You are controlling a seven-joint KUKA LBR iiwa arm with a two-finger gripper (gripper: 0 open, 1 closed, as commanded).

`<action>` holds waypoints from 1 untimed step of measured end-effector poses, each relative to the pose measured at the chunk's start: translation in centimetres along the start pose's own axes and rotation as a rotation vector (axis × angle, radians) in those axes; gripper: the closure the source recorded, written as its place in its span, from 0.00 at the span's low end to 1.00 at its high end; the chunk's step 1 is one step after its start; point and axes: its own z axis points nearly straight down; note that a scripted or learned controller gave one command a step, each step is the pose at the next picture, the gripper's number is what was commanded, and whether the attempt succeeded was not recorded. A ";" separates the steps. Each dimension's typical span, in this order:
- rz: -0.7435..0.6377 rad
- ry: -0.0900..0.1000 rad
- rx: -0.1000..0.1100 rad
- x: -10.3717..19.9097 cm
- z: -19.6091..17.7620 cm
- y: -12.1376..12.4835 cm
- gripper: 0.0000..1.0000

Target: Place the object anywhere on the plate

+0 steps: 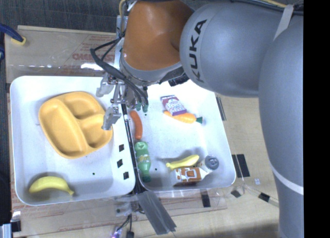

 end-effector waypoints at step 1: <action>-0.004 -0.002 0.001 -0.1 -1.1 0.1 1.00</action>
